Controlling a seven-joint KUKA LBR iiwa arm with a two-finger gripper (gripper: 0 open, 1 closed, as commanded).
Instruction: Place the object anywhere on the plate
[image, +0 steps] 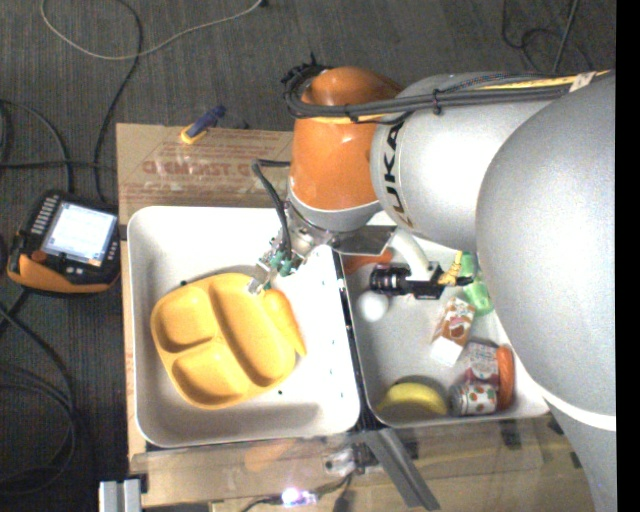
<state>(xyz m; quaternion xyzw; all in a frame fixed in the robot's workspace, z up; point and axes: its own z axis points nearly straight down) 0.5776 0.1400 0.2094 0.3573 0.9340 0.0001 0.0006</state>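
The grey arm (500, 200) reaches across the right bin (400, 400) into the left bin (150, 240). There the yellow divided plate (225, 340) lies slantwise. The end effector (270, 268) hovers at the plate's upper rim; its state cannot be told. A banana (413, 397) lies in the right bin beside small packets (470, 370).

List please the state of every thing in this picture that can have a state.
yellow plate: lies flat in the left bin, nothing on it.
gripper: above the plate's upper edge.
pendant: screen lit.
banana: lies in the right bin.
can: on its side.
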